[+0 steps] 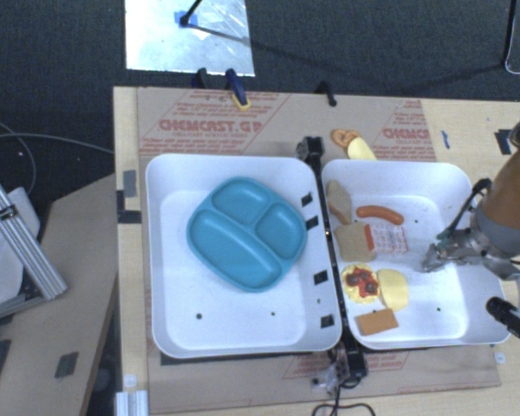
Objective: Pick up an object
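1. We see the arm [511,206] reaching in over the right edge of the right bin [451,180], with the pincer [435,261] low over the bin's floor near its right wall. Whether it is released or clenched we cannot tell; nothing shows between its tips.

2. The likely things to lift lie along the right bin's left side: a sausage [380,214] near the back, a tan slice [354,241] and a small printed packet [390,239] toward the middle, and a yellow piece [393,288] beside a red-topped piece [360,280] toward the front, with an orange cracker [376,321] at the front-left corner.

3. We judge these to be light toy foods. The sausage looks smooth and round, so it may roll; taking it across its narrow middle seems best. The flat slice, packet and cracker lie close to the floor and offer little to grip.

4. The yellow piece looks thick and rounded, a fair hold from its sides.

5. The right half of that bin's floor is bare, giving room to travel; the pieces on the left lie close together, so neighbours could be nudged.

6. The left bin [173,319] carries a blue divided plate [247,232]; a yellow thing [360,149] rests on the tabletop [277,115] behind the right bin.
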Available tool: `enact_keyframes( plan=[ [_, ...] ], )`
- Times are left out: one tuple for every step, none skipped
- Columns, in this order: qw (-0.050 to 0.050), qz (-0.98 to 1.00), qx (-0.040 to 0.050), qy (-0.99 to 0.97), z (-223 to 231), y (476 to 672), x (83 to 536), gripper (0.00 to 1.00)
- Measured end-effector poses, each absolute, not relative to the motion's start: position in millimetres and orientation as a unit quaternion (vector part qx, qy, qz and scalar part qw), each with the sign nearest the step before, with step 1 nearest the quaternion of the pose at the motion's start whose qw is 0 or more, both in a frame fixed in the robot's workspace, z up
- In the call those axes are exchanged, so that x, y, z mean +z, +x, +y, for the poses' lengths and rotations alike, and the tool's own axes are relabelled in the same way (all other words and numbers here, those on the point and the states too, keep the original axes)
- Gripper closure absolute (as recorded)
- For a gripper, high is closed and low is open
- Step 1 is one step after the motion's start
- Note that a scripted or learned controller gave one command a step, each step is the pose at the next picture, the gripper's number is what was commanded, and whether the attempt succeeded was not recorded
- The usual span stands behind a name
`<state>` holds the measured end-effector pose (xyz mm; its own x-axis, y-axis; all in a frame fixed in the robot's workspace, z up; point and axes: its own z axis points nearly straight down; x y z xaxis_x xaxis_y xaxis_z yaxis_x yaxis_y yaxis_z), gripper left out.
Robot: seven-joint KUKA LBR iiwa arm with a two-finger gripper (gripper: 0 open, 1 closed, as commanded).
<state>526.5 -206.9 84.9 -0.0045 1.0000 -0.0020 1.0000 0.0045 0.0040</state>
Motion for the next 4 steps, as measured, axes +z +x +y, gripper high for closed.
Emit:
enact_keyframes(
  plan=[
    [0.0, 0.707, 0.0001, 0.707, -192, 495.1, 84, 1.0],
    [0.002, 0.707, 0.0006, 0.707, -207, 509.6, 85, 1.0],
    [0.002, 0.709, 0.001, 0.706, -206, 529.8, 85, 1.0],
    [-0.001, 0.708, 0.0, 0.707, -192, 508.3, 84, 1.0]
  ],
)
